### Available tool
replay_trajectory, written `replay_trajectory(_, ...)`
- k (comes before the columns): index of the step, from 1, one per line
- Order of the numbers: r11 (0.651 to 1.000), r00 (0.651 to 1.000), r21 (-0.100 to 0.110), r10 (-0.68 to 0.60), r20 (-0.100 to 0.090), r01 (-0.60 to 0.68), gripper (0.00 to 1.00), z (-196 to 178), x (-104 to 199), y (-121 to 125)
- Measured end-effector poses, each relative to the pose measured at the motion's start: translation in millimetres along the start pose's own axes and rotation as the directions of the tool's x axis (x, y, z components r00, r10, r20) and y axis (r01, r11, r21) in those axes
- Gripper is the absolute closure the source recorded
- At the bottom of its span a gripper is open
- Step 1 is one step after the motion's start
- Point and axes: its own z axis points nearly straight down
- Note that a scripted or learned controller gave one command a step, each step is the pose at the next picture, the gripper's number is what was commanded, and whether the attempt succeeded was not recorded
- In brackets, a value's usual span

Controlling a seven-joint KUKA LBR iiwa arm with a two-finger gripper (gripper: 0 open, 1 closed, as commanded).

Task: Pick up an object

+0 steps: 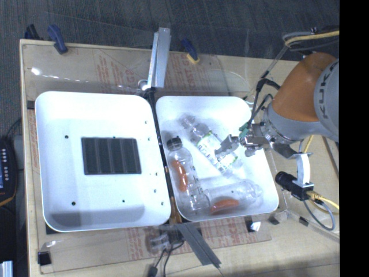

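From above, the arm (pixel 305 100) reaches in over the right edge of the right bin (pixel 173 105), and its gripper (pixel 229 146) hangs low above a clear bottle with a green label (pixel 206 143) near the bin's middle; how wide the claw stands I cannot tell. Along the bin's left wall lies a black-capped bottle (pixel 180 165), and another clear bottle (pixel 228 196) lies along the near edge. The left bin (pixel 57 114) carries a dark ribbed panel (pixel 111 156) at its centre.
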Motion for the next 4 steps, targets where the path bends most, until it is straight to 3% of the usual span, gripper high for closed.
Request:
replay_trajectory(1,0.993,0.993,-0.002,-0.114,0.0,0.114,0.0,75,-8,36)
replay_trajectory(2,0.992,0.992,-0.002,-0.125,0.0,0.125,0.0,120,-8,-2)
replay_trajectory(3,0.969,0.969,-0.004,-0.248,0.003,0.248,0.0,102,-8,-3)
replay_trajectory(4,0.842,0.842,-0.005,-0.539,0.012,0.539,0.0,117,14,40)
